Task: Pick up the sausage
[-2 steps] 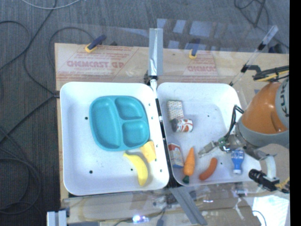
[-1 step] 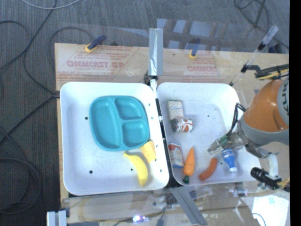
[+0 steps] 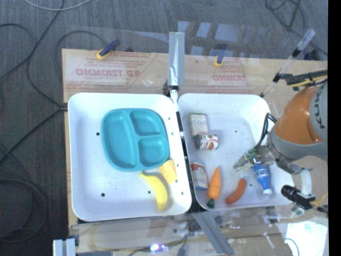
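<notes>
1. Sausage [image 3: 236,191] is seen lying near the front wall of the right bin [image 3: 234,101], tilted, lower end toward the front-left, upper end toward the back-right.
2. Carrot [image 3: 214,182] is just to its left, apart from it by a narrow gap; the blue-and-white tube [image 3: 261,177] is just to its right. A small packet [image 3: 199,175] lies left of the carrot.
3. End effector [image 3: 249,160] is located behind and slightly right of the sausage, close to it but not touching, next to the tube's top end. It is judged unclenched, with nothing gripped between the fingers; fine detail is blurred.
4. Step in hand is judged to be the approach: a short shift toward the front-left is needed to centre over the sausage's middle.
5. Fingers should be turned so closure is made across the sausage's short axis, not along its length.
6. Descent should be kept clear of the tube and the carrot; one finger goes into each gap.
7. Mid-length grasp is advised, as the round skin is likely to slip if pinched near an end.
8. Front wall of the bin is close, so clearance there should be checked.
</notes>
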`<act>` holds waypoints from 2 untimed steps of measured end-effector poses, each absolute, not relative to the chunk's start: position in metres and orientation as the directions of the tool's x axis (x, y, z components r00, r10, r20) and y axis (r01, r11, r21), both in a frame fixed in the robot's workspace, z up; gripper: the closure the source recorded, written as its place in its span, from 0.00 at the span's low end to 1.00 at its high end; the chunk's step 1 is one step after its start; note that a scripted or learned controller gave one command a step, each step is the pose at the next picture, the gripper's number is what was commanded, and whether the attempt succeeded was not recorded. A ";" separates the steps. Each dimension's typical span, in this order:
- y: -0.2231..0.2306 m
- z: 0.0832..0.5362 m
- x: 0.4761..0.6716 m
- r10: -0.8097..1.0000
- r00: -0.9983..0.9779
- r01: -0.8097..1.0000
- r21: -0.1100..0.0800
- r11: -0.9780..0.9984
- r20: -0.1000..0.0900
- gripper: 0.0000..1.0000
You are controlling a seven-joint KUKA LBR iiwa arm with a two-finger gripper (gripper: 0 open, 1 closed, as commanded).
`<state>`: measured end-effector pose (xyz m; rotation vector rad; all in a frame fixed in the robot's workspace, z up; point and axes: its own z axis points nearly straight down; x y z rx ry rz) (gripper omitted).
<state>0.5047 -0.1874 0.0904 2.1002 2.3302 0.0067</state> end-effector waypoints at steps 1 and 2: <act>-0.216 0.111 0.521 0.973 -0.232 0.973 -0.003 0.232 0.009 1.00; -0.202 0.109 0.523 0.969 -0.246 0.969 -0.008 0.247 0.034 0.00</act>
